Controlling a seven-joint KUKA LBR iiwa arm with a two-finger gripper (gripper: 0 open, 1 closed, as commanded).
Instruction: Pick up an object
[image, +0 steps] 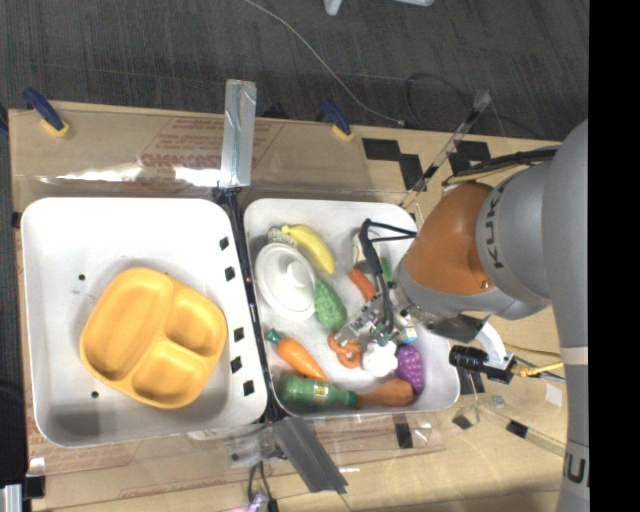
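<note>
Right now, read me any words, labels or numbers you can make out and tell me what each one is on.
"KU": black letters on the grey arm, cut off past that.
Red print on the cardboard behind the bins: too blurred to read.
Label on the green bottle: too small to read.

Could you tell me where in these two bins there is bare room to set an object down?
The left bin has bare floor around the yellow tray, widest along its top edge. The right bin is crowded: bowl, banana, carrot, bottle, grapes and the gripper.
</note>
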